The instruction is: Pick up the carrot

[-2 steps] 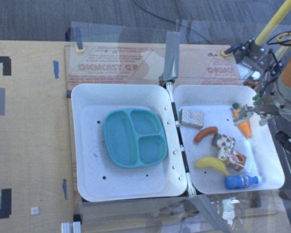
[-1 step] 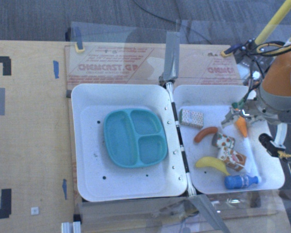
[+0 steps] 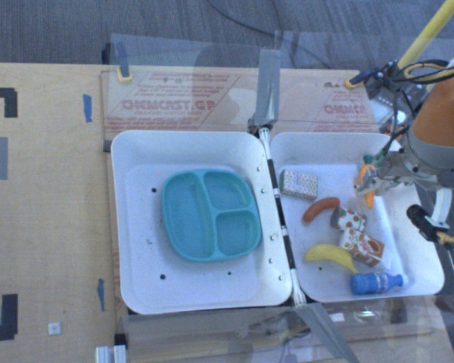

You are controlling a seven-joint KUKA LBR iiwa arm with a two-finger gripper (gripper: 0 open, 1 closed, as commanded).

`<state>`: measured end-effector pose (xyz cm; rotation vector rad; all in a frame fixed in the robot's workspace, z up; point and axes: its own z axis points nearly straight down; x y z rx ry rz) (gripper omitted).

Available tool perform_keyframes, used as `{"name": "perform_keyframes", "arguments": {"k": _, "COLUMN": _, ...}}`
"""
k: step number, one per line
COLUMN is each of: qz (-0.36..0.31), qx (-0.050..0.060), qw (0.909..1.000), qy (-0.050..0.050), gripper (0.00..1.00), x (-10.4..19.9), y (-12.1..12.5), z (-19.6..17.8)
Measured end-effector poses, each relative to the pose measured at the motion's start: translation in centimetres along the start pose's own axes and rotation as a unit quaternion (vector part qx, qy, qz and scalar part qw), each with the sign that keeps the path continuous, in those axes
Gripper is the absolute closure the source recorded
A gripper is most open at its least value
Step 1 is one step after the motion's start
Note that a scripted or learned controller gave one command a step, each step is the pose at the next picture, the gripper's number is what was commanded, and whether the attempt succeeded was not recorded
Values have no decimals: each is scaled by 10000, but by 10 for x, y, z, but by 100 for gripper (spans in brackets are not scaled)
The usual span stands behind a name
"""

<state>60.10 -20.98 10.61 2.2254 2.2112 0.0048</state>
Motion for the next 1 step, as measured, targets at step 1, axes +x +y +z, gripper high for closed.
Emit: {"name": "perform_keyframes", "arguments": {"k": 1, "qz": 129, "qx": 9, "qw": 9999, "qy": -3, "gripper": 100, "x": 49, "y": 30, "z": -130}}
